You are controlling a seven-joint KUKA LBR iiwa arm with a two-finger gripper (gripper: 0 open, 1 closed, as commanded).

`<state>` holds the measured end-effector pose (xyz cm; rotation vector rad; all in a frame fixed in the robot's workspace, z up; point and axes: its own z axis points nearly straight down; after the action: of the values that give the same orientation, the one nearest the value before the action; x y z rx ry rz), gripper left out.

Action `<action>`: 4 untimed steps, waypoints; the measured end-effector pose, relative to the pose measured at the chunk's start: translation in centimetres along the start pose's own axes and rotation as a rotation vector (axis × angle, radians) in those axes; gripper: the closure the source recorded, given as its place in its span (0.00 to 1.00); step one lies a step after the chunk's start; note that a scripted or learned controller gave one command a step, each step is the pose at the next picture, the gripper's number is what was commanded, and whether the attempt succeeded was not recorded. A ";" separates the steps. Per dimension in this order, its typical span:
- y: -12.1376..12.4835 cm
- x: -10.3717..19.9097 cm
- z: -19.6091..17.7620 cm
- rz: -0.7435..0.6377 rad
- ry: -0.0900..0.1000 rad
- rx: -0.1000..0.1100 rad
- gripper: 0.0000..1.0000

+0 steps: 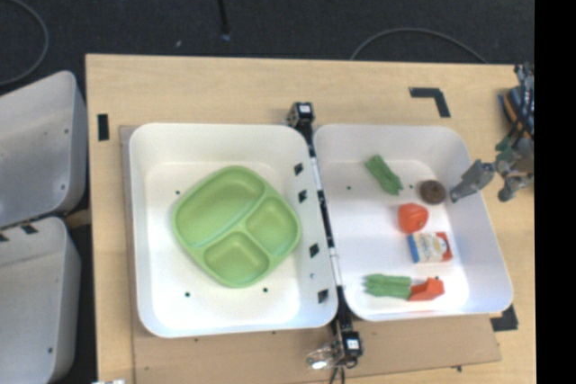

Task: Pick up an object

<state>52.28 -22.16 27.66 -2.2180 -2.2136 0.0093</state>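
Right bin (468, 283): brown ball (433, 191) just beside tool (490, 178).

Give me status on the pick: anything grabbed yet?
Done: nothing lifted. The brown ball, red piece, small carton and green toys all lie in the right bin. In hand: the gripper sits open at that bin's right edge, holding nothing. Left: descend, grasp, lift.

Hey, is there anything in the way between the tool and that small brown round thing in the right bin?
Nothing visible does. The tool sits at the right bin's right edge, and the small brown round object lies just left of it with bare white floor between. The red rounded object lies below that path, off to the side.
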 end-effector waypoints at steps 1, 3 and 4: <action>0.2 0.1 -0.6 -0.003 -0.003 -0.011 0.00; -0.3 -0.6 8.0 0.000 -0.003 -0.008 0.00; -0.6 -0.5 14.3 0.001 -0.001 -0.005 0.00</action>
<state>51.49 -22.60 13.37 -2.2219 -2.2155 0.0052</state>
